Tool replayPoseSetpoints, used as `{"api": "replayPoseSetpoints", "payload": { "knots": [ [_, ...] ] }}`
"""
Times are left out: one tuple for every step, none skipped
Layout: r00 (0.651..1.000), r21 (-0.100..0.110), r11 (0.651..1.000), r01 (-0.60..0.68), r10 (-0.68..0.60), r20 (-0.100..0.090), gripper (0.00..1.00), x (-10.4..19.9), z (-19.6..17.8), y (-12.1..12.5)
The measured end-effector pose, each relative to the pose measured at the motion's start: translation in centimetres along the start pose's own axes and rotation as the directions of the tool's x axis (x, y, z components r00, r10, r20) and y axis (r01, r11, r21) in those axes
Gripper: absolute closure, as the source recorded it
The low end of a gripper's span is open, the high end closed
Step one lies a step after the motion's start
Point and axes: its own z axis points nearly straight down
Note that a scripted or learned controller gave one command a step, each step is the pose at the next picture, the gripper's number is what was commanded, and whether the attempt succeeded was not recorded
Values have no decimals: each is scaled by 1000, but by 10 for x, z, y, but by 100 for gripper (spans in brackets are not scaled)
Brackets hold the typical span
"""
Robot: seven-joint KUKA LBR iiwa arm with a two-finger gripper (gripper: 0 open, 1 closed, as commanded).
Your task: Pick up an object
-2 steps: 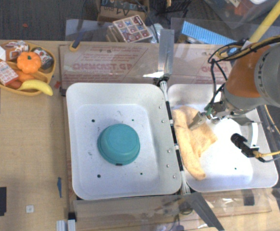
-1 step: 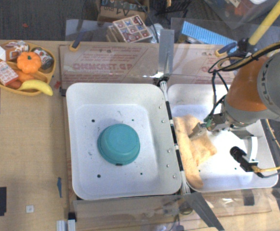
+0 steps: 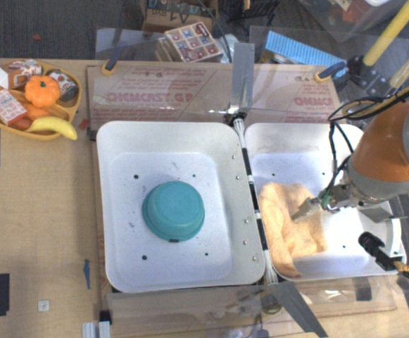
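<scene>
Your claw [image 3: 310,208] is touching the yellow cloth [image 3: 288,225] by the right bin's [image 3: 345,263] left edge; I cannot tell its grip.

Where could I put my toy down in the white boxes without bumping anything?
Left bin: bare floor all around the teal bowl, most between the bowl and the far rim. Right bin: free at the far end, beyond the yellow cloth. Its near half is crowded, with the cloth along the left wall and the gripper over it.
</scene>
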Motion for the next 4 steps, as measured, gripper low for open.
{"api": "replayPoseSetpoints", "payload": {
  "knots": [
    [1000, -2, 1000, -4, 4, 0, 0, 19, 0, -42],
    [1000, -8, 1000, -8, 8, 2, 100, 17, -11, -42],
    [1000, -7, 1000, -8, 8, 3, 0, 17, -11, -42],
    [967, -3, 967, -253, 253, 1, 0, -20, -1, -5]
  ]
}}
